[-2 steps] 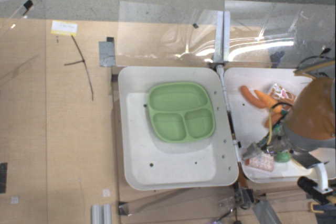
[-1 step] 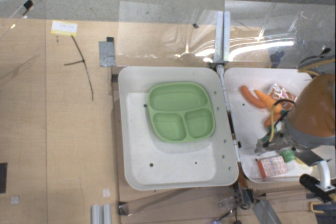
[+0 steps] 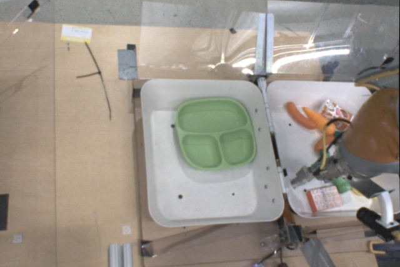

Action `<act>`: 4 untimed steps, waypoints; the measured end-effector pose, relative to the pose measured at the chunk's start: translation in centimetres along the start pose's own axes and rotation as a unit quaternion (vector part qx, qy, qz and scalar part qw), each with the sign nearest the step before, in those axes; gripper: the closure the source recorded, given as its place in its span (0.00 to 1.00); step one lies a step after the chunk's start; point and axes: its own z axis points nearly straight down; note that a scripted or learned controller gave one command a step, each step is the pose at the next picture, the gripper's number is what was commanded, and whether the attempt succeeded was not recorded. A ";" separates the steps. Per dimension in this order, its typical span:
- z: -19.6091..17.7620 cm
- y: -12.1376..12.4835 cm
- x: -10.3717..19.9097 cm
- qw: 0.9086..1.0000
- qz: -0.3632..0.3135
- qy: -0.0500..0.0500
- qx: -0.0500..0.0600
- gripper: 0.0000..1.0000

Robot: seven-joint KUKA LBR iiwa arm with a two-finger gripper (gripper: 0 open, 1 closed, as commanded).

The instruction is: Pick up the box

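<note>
Box [image 3: 324, 199] in right bin [image 3: 284, 134], green item [image 3: 342, 184] touching, carrots [image 3: 306, 117] near; hand [image 3: 306, 176] grip unclear.

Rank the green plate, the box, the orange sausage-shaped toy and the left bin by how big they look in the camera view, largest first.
1. Left bin
2. Green plate
3. Box and orange sausage-shaped toy: these look about alike, and the arm may cover part of each, so I won't rank them.
</note>
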 end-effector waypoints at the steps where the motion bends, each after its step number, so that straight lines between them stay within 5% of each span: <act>1: 1.1 6.2 -2.2 0.993 0.114 0.000 0.003 0.00; 2: -6.3 -0.6 -2.7 0.993 0.122 0.000 0.002 0.00; 3: 1.1 -0.2 0.1 0.996 0.094 0.000 0.003 0.00; 4: 1.1 -0.8 -3.2 0.987 0.158 0.000 0.003 0.00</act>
